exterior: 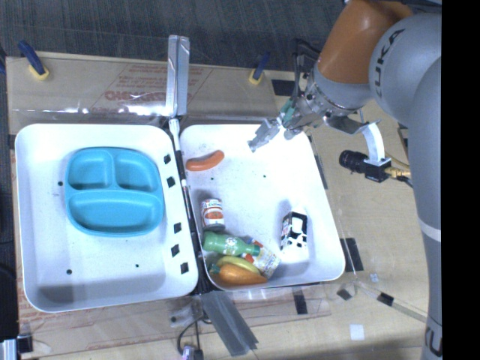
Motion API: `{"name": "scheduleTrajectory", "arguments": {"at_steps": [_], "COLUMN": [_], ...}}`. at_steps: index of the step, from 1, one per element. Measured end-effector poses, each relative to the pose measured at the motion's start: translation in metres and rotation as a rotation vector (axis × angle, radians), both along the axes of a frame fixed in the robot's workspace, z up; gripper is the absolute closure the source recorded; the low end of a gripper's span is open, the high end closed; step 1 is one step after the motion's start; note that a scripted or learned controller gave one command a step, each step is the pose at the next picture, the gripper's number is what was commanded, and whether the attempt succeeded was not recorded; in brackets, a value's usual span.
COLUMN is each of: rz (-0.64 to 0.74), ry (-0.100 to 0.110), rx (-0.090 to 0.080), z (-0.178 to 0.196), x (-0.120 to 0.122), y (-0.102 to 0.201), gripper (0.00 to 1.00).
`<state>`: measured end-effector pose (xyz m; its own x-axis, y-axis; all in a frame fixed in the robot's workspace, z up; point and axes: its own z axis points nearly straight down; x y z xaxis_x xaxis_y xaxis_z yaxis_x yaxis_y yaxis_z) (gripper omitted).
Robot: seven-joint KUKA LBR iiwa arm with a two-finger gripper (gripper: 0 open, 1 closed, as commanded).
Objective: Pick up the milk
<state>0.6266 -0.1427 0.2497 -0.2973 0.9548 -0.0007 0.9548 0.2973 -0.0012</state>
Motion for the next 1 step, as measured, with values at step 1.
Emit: {"name": "scheduleTrajectory", "arguments": {"at_steps": [1], "rz": [0.207], "ry": [0.003], "rx": [0.002], "z": [-0.1040], "x": [-0.0371], "y": [-0.0499], "gripper": [0.00]}}
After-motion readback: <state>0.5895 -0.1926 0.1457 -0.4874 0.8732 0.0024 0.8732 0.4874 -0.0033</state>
